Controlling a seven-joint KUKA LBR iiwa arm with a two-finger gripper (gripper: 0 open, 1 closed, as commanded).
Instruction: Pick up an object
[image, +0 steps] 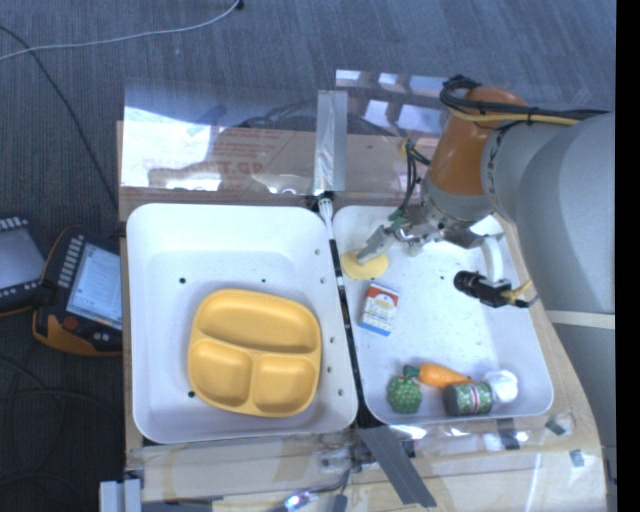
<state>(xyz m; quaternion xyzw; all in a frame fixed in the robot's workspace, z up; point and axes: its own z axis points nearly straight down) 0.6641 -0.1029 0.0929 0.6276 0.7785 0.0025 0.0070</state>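
Observation:
My gripper (381, 243) hangs low over the far left corner of the right bin (520, 340), pointing down and to the left. Its tip is just above and to the right of a flat pale yellow disc (360, 266), close to it or touching it. A small red, white and blue carton (379, 308) lies a little nearer the camera. Along the bin's near edge lie an orange carrot (441, 376), a green leafy toy vegetable (404, 393) and a green can with a white end (476, 398).
A yellow divided tray (256, 351) lies in the left bin (160, 260). The wall between the bins (340, 300) runs right beside the disc. A black fitting on the arm (482, 286) hangs over the right bin's right side. A pendant (82, 295) lies left of the bench.

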